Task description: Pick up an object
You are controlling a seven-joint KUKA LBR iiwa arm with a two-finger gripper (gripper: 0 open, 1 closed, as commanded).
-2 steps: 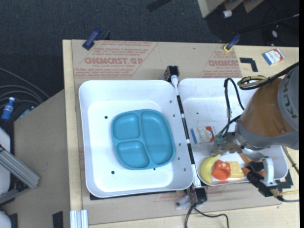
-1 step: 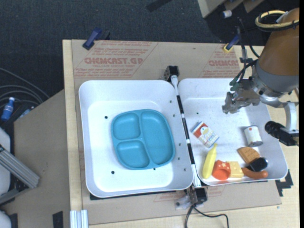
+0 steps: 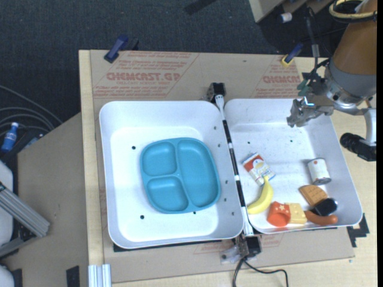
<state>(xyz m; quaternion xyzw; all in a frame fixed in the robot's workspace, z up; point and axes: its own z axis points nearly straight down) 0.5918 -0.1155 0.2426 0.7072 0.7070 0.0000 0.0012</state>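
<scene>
**Gripper over the right bin's far edge, objects near its front**

Camera view: the gripper (image 3: 301, 113) hangs over the far part of the right bin (image 3: 281, 115), with nothing under it; whether it is released or clenched cannot be told from here. The loose objects lie well apart from it, toward the bin's near side: a small carton (image 3: 257, 167), a banana (image 3: 261, 200), an orange-red piece (image 3: 277, 214), a yellow block (image 3: 295, 213), a can (image 3: 318, 171) and a brown piece (image 3: 313, 193). In the left bin (image 3: 119, 136) rests a blue 3-compartment plate (image 3: 179, 175).
</scene>
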